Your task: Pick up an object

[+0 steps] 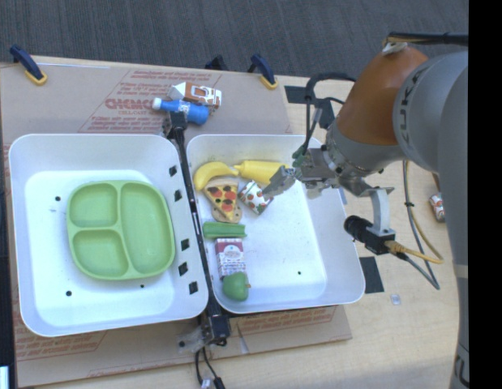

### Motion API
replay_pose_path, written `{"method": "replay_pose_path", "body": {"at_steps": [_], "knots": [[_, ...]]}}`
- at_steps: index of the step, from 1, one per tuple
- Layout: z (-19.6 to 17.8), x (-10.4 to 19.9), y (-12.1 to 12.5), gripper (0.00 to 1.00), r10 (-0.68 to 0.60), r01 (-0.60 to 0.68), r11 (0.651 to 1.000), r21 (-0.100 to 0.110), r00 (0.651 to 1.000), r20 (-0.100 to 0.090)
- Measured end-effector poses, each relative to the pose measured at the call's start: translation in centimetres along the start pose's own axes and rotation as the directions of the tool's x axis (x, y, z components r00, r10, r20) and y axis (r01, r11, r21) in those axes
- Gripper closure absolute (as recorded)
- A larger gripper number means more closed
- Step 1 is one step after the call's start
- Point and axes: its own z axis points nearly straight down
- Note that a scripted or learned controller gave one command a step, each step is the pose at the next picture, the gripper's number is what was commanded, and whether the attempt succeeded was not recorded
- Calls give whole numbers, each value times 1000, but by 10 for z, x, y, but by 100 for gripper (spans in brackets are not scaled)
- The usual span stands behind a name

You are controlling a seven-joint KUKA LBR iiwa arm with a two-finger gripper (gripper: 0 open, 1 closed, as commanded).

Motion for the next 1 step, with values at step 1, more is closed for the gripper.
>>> {"method": "replay_pose_path", "body": {"at_steps": [1], "knots": [[105, -27, -82, 0, 0, 0, 1000, 3, 1000, -1]]}}
